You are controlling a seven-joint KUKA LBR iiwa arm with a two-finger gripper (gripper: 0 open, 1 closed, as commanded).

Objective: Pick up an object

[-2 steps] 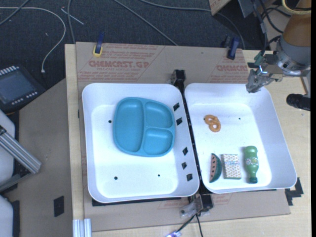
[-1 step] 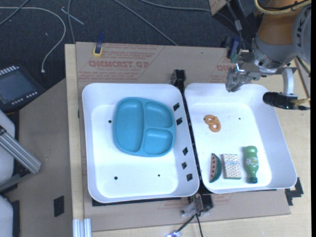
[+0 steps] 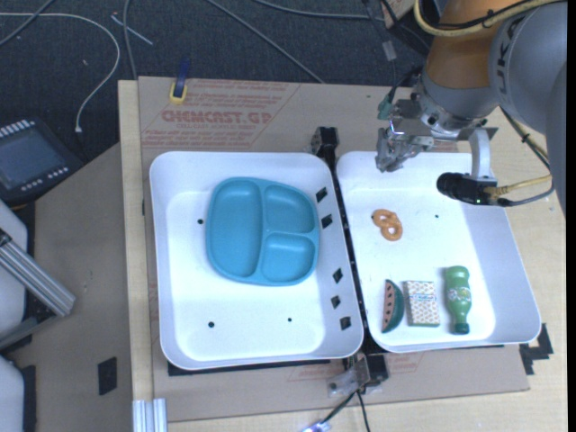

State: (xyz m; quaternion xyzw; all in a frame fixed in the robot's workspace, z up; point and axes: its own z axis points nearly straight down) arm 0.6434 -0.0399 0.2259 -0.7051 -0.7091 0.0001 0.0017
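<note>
Claw: the claw (image 3: 393,156) hangs over the far edge of the right bin (image 3: 486,241); from here I cannot tell how it is set, and nothing shows in it.
Arm: grey, with an orange band (image 3: 472,12), coming in from the right.
Things to pick: a pretzel (image 3: 388,224) lies alone mid-bin, nearest the claw and probably the easiest target; a watermelon slice (image 3: 391,305), a cracker (image 3: 421,302) and a green bottle (image 3: 457,299) lie in a row at the near side, crowded together.
Left bin: the left bin (image 3: 180,268) holds a blue divided plate (image 3: 263,231).
Desk: a cardboard sheet (image 3: 225,106) lies under both bins.
Room: dark floor beyond, with loose cables (image 3: 99,25).
</note>
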